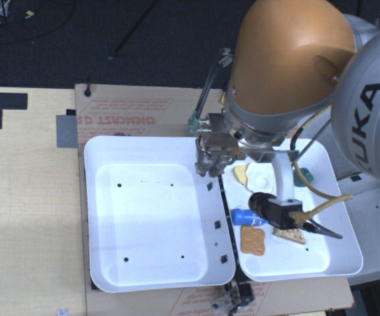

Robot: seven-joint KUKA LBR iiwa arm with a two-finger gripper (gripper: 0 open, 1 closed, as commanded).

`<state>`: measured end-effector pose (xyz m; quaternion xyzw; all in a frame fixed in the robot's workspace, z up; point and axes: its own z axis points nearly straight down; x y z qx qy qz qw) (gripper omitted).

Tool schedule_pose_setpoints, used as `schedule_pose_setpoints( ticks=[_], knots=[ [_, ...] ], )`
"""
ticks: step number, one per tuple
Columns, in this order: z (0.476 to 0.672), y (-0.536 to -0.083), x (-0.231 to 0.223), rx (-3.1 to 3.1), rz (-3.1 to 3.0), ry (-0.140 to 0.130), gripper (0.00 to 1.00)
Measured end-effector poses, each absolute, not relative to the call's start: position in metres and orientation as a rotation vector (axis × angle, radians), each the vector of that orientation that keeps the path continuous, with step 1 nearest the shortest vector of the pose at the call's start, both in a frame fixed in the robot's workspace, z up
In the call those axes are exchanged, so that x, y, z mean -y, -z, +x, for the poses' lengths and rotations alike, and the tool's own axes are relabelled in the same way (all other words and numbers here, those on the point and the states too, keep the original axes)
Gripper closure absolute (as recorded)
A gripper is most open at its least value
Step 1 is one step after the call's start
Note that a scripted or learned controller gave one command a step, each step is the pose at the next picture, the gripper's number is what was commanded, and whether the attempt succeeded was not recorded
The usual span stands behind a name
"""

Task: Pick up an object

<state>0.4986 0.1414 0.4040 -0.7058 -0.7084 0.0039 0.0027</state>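
My gripper [209, 166] hangs over the left edge of the right bin [344, 259], by the divide between the two bins. Nothing shows between its tips. In the right bin lie a yellow piece [241, 174], a white fried-egg toy [261, 178], a teal object [303, 175], a blue cylinder [245, 216], a brown toast slice [253, 240] and a tan cracker-like wedge [288, 235]. A dark pointed tool [321, 228] lies to the right of the wedge. The arm's big orange and grey body hides the bin's far part.
The left bin [101, 176] stands just left of the gripper. Both bins rest on a cardboard sheet [130, 110] on the wooden bench [25, 209]. Small black clips [217, 224] sit along the seam between the bins.
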Motion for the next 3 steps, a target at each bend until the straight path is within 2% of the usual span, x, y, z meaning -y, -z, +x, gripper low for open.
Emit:
schedule_pose_setpoints(
  ticks=[1, 2, 3],
  knots=[
    [0.488, -0.38, -0.162, 2.22, -2.219, -0.007, 1.0],
    [0.473, -0.28, -0.248, 2.224, -2.209, -0.018, 1.0],
    [0.485, -0.445, -0.238, 2.225, -2.225, 0.025, 1.0]
  ],
)
